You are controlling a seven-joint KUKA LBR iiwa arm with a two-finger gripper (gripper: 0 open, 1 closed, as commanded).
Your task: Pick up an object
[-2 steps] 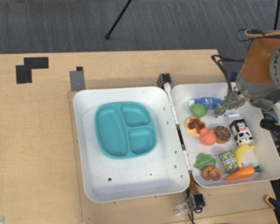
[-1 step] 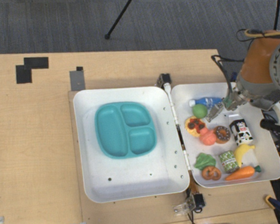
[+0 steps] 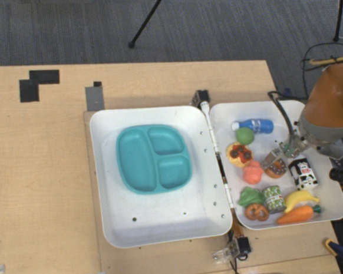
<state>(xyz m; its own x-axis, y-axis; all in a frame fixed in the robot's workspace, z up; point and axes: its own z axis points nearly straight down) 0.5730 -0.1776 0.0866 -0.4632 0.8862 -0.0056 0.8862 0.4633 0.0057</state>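
The right bin (image 3: 324, 157) holds several toy foods. At its far end lie a blue bottle (image 3: 254, 126) and a green ball (image 3: 245, 136). Nearer are a yellow and red piece (image 3: 239, 154), a pink ball (image 3: 253, 173), a green can (image 3: 273, 197), a banana (image 3: 300, 199) and a carrot (image 3: 296, 214). My gripper (image 3: 276, 162) is low in the middle of this bin, just right of the pink ball and left of a black and white toy (image 3: 303, 174). A small brown thing (image 3: 275, 168) sits right at its tip; whether it is gripped is unclear.
The left bin (image 3: 161, 226) holds a teal divided plate (image 3: 154, 158). A leafy green piece (image 3: 249, 196) and a red round piece (image 3: 257, 212) lie at the right bin's near left corner. The arm's orange band (image 3: 328, 100) hangs over the right bin's right rim.
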